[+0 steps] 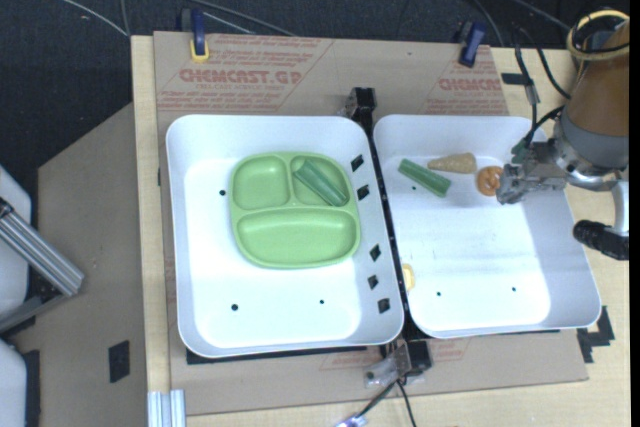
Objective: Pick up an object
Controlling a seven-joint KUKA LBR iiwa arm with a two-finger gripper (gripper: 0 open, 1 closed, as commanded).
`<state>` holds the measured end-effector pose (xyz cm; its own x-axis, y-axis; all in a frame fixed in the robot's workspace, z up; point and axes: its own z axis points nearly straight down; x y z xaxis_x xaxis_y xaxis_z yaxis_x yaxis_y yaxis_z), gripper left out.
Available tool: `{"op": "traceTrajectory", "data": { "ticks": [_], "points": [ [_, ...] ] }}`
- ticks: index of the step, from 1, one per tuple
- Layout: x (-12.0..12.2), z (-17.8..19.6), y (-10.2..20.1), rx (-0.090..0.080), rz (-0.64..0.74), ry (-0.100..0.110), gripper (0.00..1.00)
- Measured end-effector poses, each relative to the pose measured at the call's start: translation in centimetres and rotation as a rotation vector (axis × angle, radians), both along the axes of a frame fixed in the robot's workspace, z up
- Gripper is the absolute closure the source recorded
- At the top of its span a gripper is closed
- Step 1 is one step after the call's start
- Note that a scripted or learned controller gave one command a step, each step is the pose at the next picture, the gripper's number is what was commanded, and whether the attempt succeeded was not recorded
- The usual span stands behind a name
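In the right bin [480,265], three small objects lie along the far side: a green stick [424,177], a tan cone-shaped piece [453,162] and a small orange round piece [488,180]. My gripper [512,188] is low at the far right of this bin, right beside the orange piece and touching or nearly touching its right side. The view is too small to tell whether anything sits inside the gripper. In the left bin [200,295] rests a green divided plate [295,237] with a dark green block [322,181] in its upper right compartment.
The arm's grey and orange wrist [600,105] hangs over the right bin's far right corner. A black divider with clips [375,215] runs between the bins. Blue clamps [198,27] [470,41] hold the bench board at the back. Cables trail across the dark floor behind.
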<state>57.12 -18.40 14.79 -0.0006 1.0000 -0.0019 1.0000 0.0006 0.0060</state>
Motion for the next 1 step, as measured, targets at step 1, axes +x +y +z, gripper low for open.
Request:
{"op": "traceTrajectory", "data": {
  "ticks": [1],
  "points": [
    [0.04, 6.44, 0.17, 0.0, 0.001, 0.0, 1.0]
  ]
}}
